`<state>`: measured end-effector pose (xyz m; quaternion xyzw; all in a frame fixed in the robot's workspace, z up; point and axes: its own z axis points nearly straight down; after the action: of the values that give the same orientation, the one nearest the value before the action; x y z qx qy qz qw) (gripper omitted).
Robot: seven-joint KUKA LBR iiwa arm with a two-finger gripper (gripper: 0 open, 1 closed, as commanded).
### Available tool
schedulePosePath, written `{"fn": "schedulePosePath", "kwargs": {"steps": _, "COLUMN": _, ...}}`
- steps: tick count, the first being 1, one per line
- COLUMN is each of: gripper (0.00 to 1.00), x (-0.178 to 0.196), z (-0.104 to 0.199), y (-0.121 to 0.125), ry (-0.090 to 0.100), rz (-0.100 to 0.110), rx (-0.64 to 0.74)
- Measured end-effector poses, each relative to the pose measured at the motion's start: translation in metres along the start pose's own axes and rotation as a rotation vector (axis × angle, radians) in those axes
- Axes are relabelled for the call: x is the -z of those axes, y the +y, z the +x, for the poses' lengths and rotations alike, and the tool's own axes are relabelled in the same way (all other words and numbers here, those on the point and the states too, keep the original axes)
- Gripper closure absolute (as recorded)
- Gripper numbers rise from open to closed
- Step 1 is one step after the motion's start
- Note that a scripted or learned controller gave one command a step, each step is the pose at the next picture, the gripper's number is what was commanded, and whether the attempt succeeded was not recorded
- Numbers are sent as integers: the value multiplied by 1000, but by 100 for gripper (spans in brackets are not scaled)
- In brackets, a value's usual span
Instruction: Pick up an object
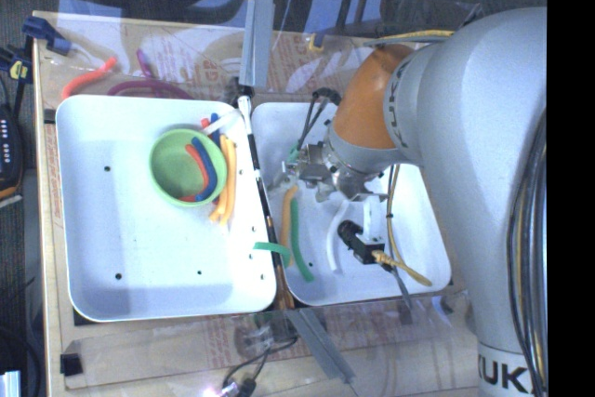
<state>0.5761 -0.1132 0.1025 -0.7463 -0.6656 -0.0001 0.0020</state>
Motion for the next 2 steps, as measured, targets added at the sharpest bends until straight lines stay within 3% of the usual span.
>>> {"fn": "schedulePosePath", "kwargs": {"steps": 1, "gripper": 100, "x": 9, "z": 0, "y": 0, "ry": 0, "rz": 2, "rx": 2}}
{"fn": "schedulePosePath", "kwargs": {"steps": 2, "gripper": 0, "x": 9, "z": 0, "y": 0, "ry": 0, "rz": 2, "rx": 2}}
